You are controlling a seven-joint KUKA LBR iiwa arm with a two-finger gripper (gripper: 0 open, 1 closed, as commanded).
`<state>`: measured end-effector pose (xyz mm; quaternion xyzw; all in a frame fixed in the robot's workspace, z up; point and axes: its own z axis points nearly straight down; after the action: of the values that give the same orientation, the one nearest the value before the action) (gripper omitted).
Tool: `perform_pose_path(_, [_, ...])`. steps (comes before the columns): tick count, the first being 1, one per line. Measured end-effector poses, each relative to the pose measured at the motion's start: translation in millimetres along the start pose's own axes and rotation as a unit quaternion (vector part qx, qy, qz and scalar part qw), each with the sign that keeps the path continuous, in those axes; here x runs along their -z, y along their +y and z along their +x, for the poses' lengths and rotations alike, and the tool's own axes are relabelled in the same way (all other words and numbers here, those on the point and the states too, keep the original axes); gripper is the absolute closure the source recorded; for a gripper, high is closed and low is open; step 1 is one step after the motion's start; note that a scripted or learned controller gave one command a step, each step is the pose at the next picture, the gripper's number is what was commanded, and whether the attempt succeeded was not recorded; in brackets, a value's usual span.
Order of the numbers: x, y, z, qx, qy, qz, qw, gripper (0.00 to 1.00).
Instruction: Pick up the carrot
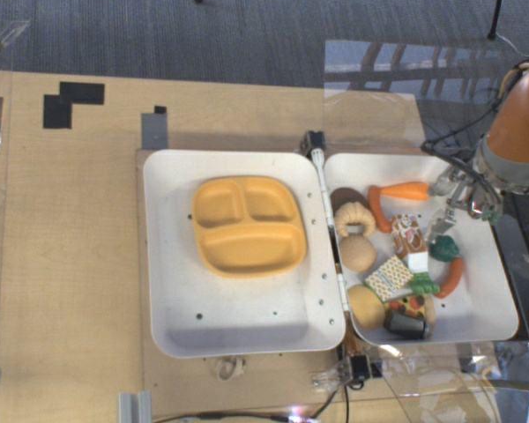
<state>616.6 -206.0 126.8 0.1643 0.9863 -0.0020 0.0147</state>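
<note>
The carrot (404, 191) lies at the back of the right bin (502, 311), and the gripper (450, 216) hangs just beside its tip with fingers apart, likely ready to grab it.

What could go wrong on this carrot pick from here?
1. The gripper sits just right of the carrot, nearer its leafy end; a descent here could clip that tip and roll it away.
2. The right bin is crowded: a red sausage lies against the carrot, and a patterned packet lies just below it, so the fingers might catch those instead.
</note>
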Motion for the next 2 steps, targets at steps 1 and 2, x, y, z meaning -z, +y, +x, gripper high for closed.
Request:
perform_pose_path(1, [-16.2,13.9,-22.6,-0.102,0.003,0.0,0.9948,0.0])
perform_pose_path(2, [-40.1,12.9,-38.6,-0.17,0.015,0.004,0.9853,0.0])
